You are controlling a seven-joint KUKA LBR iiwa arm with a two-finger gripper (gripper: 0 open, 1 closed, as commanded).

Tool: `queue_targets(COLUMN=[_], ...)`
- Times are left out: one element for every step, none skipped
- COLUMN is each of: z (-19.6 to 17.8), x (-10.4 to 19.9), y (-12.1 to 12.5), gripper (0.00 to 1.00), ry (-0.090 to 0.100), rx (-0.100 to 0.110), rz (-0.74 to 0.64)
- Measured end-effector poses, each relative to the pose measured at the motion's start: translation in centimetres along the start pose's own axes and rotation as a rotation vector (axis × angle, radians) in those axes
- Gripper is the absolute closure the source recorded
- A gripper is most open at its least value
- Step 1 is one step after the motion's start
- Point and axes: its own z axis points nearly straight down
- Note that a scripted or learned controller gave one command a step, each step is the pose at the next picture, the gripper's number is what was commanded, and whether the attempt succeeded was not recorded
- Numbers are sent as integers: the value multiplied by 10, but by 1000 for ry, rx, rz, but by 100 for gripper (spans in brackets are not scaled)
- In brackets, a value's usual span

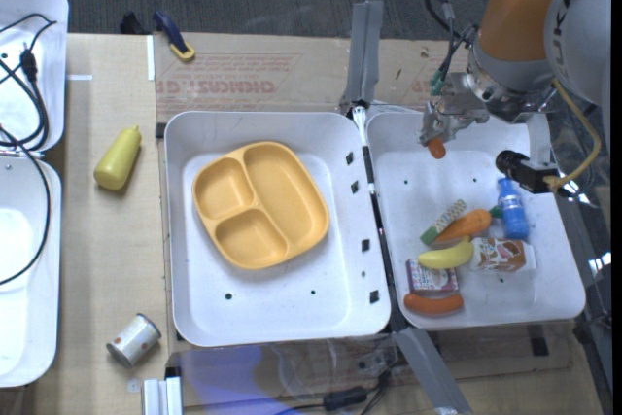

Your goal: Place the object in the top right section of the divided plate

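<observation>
Gripper (436, 143) above one carrot (464, 225), one banana (446, 255).

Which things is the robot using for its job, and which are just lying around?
For the job:
claw
small orange-red thing at its tip
yellow divided plate

Just lying around:
banana
carrot
blue bottle
sausage
mustard bottle
tin can

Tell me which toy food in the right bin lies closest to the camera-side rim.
The red sausage, lying flat at the pile's near edge. The banana and carrot lie farther back.
</observation>
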Motion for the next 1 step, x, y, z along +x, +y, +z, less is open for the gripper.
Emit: queue_targets(z=[14], x=[61], y=[14], gripper=[100], ry=[1], rx=[0], rz=[-8])
